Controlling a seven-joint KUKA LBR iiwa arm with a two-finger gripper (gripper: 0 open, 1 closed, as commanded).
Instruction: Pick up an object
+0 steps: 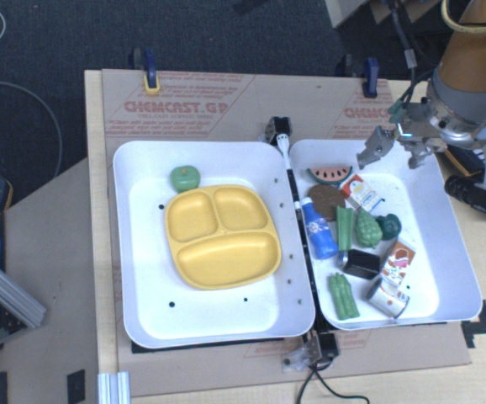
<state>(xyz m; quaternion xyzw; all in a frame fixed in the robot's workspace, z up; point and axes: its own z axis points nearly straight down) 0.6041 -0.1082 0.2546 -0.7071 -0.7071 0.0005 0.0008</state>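
On the counter's cardboard sheet (226,99), the left shallow white bin (134,251) holds a yellow plastic three-compartment plate (222,236), with a small green round toy fruit (185,178) just beside the plate's upper left rim. Across the dividing edge, the right white bin (445,251) carries a cluster of small things: a blue tube-like bottle (318,230) lies near the divider, a watermelon-slice toy (330,173) sits at the top with a brown round piece (325,199) below it, and a small red-and-white carton (361,194) lies just right of those. A green bumpy toy vegetable (367,229) and a dark teal round piece (388,224) touch in the middle (the pile is tight here), above a black block (361,263), a green pod-shaped toy (342,295) and a red-and-white box (397,266). Over the bin's upper right corner hangs the grey arm (470,66), its pincer (394,148) spread apart with nothing between the fingers, near the carton but apart from it.
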